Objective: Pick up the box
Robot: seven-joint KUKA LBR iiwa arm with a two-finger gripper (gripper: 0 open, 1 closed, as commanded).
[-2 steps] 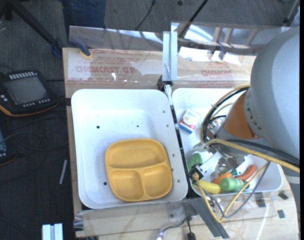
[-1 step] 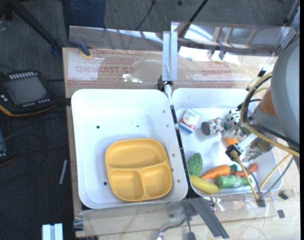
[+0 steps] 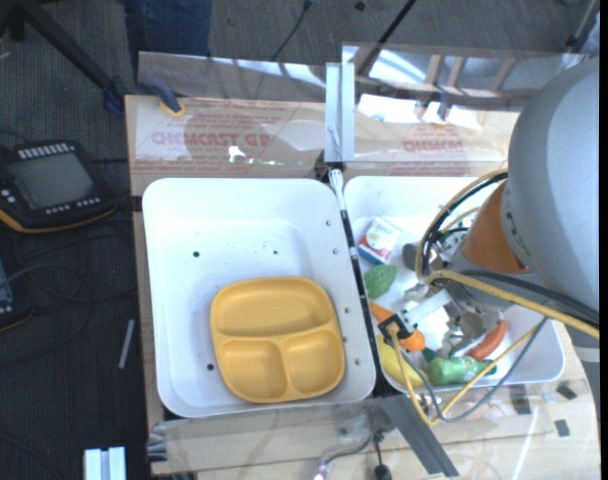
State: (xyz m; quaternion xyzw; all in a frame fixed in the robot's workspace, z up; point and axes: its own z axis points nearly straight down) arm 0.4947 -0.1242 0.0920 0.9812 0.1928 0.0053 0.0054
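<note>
A black handheld control pendant lies on the dark floor left of the bench. The left bin holds a yellow divided plate, which sits toward that bin's near right corner, its three compartments facing up; the rest of the bin floor shows a few small dark specks. Behind both bins runs a clear plastic panel with red lettering, and a narrow upright strip stands at the divide between them.

In the right bin, the box, small and white with red and green print, lies near the bin's left wall, toward its far left corner, tilted a little. Just nearer along the same wall sits a green rounded item. Toward the bin's near edge lies a cluster: a small orange piece, a green vegetable-like toy, and a red-orange carrot-shaped one.

The arm covers the right side of this bin, grey with its orange band, cables looping around the wrist. The gripper hangs over the middle of the bin, apart from the box; whether its claw is spread or pressed together cannot be told from here
</note>
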